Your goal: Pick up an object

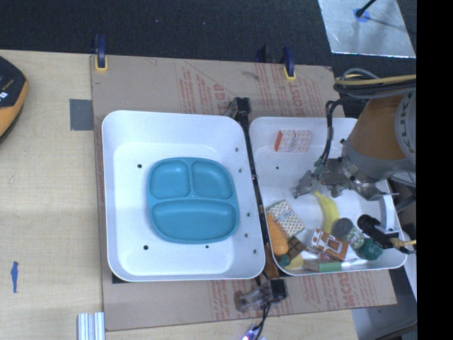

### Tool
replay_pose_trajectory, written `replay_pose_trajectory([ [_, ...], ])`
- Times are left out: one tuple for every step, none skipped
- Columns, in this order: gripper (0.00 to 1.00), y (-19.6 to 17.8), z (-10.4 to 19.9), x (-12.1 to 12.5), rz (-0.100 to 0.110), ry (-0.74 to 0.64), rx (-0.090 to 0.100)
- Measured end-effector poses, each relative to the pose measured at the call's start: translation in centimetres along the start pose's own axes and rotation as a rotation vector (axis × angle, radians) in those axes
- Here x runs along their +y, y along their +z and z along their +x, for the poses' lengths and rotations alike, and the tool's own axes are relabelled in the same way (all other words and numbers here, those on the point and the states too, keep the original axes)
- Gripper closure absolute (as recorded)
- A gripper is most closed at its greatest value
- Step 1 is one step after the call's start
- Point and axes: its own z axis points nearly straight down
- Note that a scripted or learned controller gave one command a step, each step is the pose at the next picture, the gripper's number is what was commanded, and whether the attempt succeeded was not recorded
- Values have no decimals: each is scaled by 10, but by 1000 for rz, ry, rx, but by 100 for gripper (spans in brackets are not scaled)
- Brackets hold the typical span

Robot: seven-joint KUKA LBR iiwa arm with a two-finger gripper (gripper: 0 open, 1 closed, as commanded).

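Note:
My gripper [320, 184] hangs low over the middle of the right bin [263, 163], and nothing can be seen held in it. Just below it lies a yellow banana [327, 209], its upper end close under the gripper. A checkered packet [285, 217] lies to the banana's left. An orange carrot [278, 237] rests along the bin's left wall. A red and white packet [292, 141] lies flat near the bin's far wall. Several small items are piled at the near edge, among them a red and white box [328, 244] and a grey round lid [343, 227].
The left bin [120, 197] holds a blue divided plate [192, 199] in its middle. The arm's orange band [375, 133] covers the right bin's far right part. A yellow and black object [10, 94] sits at the bench's left edge.

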Motion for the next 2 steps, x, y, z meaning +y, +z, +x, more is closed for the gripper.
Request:
replay_pose_trajectory([
  [0,11,-27,-18,1,4,1],
  [100,0,-28,-17,0,3,2],
])
